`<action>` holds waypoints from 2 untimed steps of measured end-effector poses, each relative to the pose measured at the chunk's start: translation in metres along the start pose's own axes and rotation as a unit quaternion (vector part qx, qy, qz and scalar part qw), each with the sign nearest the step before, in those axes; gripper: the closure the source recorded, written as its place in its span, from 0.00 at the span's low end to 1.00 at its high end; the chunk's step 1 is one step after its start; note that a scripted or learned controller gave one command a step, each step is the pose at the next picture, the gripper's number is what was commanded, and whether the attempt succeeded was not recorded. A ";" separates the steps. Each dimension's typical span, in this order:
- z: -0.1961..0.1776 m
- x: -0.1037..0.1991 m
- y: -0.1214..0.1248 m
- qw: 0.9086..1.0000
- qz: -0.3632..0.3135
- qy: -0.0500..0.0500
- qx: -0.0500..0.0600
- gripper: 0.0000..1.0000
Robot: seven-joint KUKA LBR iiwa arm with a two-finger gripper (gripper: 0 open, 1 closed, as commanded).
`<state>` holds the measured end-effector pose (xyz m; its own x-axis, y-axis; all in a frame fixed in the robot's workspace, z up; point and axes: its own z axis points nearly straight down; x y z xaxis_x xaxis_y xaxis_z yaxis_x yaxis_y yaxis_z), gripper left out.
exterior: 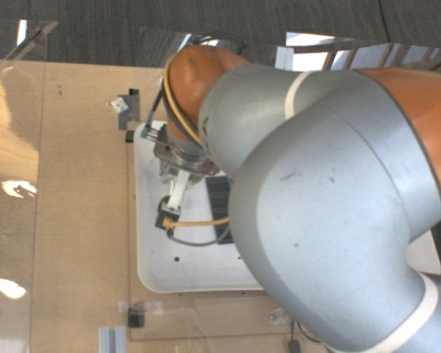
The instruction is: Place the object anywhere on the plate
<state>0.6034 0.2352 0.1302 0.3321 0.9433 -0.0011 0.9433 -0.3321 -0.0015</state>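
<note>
One fixed cam, mounted above the bench, looking down at a slant. Near edge of the bench sits at the bottom of the view, far edge w/ dark ribbed floor along the top. The arm (331, 197) comes in from the right and sits v. close to the lens, so it blocks most of the right half and centre. Left of it, part of one white bin (169, 271) shows, w/ bare wooden bench top (66, 197) further left. Framing is fairly tight: bench & bins, little beyond. No second view, so no overlap to report.
</note>
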 end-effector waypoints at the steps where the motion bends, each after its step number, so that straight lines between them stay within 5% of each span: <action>1: -0.056 -0.022 0.012 0.974 -0.225 0.001 -0.002 1.00; 2: -0.005 0.001 0.068 0.999 0.037 0.000 0.000 1.00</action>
<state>0.6677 0.2133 0.1348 0.4003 0.9164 -0.0018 0.9164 -0.4003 -0.0017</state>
